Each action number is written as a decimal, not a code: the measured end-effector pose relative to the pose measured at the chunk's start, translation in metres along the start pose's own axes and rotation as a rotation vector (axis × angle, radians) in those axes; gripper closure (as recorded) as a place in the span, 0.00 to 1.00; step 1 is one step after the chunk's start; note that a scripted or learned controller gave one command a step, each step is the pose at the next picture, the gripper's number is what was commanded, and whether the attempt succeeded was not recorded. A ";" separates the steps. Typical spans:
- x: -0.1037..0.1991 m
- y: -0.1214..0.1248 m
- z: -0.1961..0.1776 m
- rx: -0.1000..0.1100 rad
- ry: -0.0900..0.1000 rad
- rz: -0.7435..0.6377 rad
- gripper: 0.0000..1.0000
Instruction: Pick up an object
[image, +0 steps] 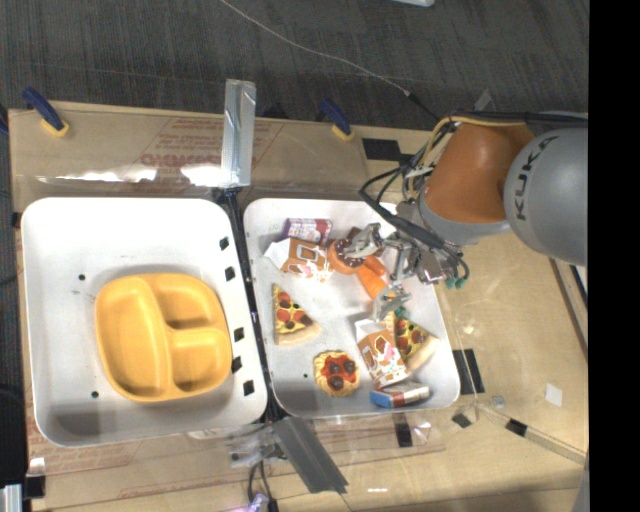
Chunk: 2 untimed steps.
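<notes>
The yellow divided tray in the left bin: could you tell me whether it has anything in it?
Empty: the yellow tray shows bare compartments; the toy food lies in the right bin.

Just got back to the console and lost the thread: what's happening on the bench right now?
The arm is reaching in over the right bin, its gripper low among the toy food at the bin's upper right, next to an orange piece. Pizza slices, a small round pizza and some packets lie loose around it. The left bin holds a yellow divided tray. Nothing looks lifted yet.
</notes>
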<state>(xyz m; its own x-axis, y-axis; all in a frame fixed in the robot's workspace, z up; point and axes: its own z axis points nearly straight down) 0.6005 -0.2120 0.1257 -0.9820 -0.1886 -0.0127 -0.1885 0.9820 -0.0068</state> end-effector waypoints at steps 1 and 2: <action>0.031 0.003 0.005 0.019 -0.036 0.009 0.00; 0.003 0.003 0.006 0.023 -0.039 0.062 0.00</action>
<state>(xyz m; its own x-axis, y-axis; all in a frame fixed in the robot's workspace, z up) 0.5971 -0.2091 0.1199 -0.9904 -0.1280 -0.0528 -0.1267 0.9916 -0.0275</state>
